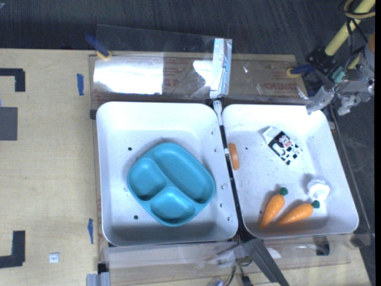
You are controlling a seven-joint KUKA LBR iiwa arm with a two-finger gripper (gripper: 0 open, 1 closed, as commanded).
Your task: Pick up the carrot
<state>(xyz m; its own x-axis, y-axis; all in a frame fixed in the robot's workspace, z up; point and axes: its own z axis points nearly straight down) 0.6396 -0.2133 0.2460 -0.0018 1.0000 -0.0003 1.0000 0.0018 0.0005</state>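
Carrots: two lie touching in the lower part of the right bin (333,159), left carrot (273,208) and right carrot (296,213).
Claw: claw (333,97) sits at the upper right of the frame, over the bin's corner; its opening cannot be told, and nothing shows in it.
Risk: the carrots' contact may make the grip slip or drag both.
Risk: the white object (318,190) beside the right carrot may get knocked.
Risk: the bin's front wall crowds the approach.

Bright, even overhead light; glare on the clear sheet (155,76); image slightly soft.
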